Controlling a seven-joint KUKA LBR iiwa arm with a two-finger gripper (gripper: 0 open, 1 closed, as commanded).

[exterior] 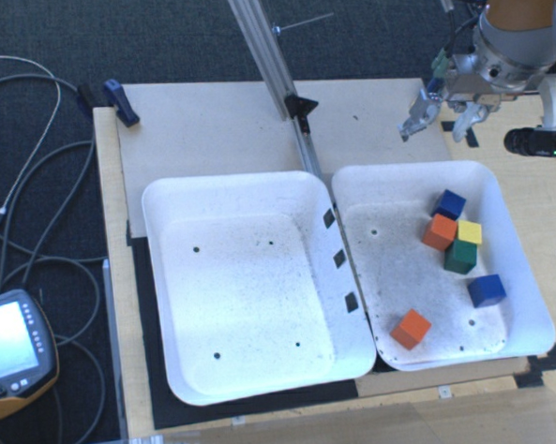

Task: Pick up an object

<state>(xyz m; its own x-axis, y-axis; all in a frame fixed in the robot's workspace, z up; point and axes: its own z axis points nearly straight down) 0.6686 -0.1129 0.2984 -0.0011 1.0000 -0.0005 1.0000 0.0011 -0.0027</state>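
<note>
The right bin (389,186) holds several small cubes. A blue cube (450,203), an orange cube (439,231), a yellow cube (469,232) and a green cube (460,256) are clustered near its far right side. Another blue cube (486,290) lies closer to the front right, and a second orange cube (411,329) sits near the front rim. My gripper (441,119) hangs above the bench behind the right bin's far rim, open, with nothing between its fingers.
The left bin (164,200) sits beside the right one. A slanted metal rail (273,62) runs down to the gap between the bins. A blue clamp (119,101) sits at the bench's far left corner. A teach pendant (13,350) lies at the left.
</note>
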